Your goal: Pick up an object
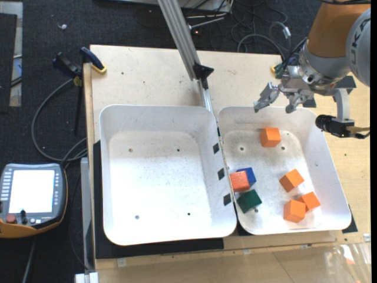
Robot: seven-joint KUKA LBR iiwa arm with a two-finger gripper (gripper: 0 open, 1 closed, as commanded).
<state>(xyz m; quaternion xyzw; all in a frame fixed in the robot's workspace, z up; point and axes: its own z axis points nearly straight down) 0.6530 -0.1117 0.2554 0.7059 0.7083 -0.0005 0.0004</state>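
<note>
1. Camera view, bench layout: two shallow white bins sit side by side on a pale board. The left bin (118, 122) shows only dark specks on its floor. The right bin (330, 175) holds all the blocks.
2. Blocks, far end: one orange cube (271, 137) lies alone near the far wall of the right bin, faces roughly square to the bin walls. It is a cube, so it has no clear long axis.
3. Blocks, left wall: a blue block (247, 174) sits partly behind an orange-red block (239, 181), the two touching. Just in front of them lies a dark green block (249, 200), turned at a slant to the bin wall.
4. Blocks, near right: an orange block (291, 180) sits turned diamond-wise. Two more orange blocks (301, 207) lie close together near the front corner; contact between them is hard to judge.
5. Gripper (281, 99): it hangs above the far rim of the right bin, beyond the lone orange cube and apart from it. The fingers are spread with a visible gap, and nothing sits between them.
6. Hard to read: the wrist and orange band are cut off at the upper right edge. The fingertips are small and blurred against the cabling.
7. Off the board at left, a teach pendant (32, 199) lies on the dark floor.
</note>
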